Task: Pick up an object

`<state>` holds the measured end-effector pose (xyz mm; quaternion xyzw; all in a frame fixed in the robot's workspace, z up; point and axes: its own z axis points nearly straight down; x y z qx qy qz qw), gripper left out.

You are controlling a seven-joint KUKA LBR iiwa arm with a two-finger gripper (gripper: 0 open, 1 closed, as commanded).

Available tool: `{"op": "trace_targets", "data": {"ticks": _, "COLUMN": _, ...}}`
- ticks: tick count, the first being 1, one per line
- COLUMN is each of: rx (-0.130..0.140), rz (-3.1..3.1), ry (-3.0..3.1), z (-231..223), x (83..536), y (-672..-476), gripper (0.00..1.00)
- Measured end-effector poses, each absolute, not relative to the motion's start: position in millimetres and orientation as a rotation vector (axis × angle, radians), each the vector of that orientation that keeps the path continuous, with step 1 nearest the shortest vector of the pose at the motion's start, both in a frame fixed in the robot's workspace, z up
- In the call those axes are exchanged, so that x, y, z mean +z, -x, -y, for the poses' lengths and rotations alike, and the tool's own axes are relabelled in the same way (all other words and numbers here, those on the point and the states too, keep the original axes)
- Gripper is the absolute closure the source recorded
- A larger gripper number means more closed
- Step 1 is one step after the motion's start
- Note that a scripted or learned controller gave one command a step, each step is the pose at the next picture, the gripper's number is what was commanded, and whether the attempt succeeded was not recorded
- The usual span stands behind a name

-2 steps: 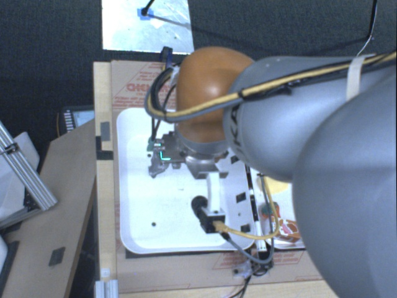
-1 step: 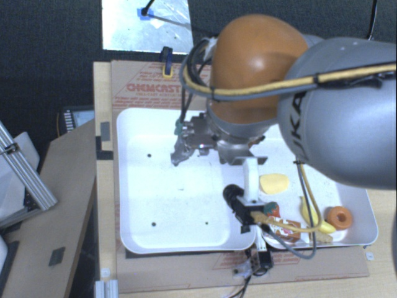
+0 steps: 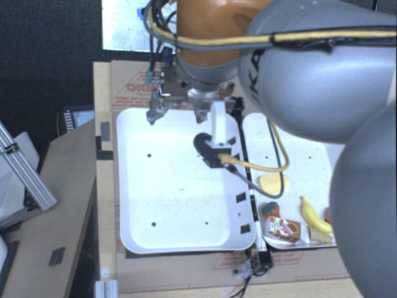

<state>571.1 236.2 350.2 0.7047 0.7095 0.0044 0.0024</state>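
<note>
Open floor across left bin [image 3: 161, 228]; right bin [image 3: 310, 160] crowded by banana [image 3: 314, 215], carton [image 3: 284, 228].

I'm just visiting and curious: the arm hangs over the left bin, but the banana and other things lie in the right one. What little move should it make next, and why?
Probably a short sideways shift toward the right bin. The gripper sits over the far edge of the left bin, with nothing between its fingers, while the banana, a yellow round piece and a small packet lie in the right bin's near corner.
</note>
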Motion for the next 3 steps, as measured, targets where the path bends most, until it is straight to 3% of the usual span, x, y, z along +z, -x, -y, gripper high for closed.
{"op": "trace_targets", "data": {"ticks": 1, "rx": 0.005, "rz": -2.233, "ry": -2.206, "z": -234, "x": 359, "y": -568.3, "gripper": 1.0}}
{"op": "trace_targets", "data": {"ticks": 2, "rx": 0.006, "rz": -2.24, "ry": -2.198, "z": -234, "x": 370, "y": -568.8, "gripper": 1.0}}
{"op": "trace_targets", "data": {"ticks": 3, "rx": 0.006, "rz": -2.228, "ry": -2.212, "z": -234, "x": 389, "y": -588.2, "gripper": 1.0}}
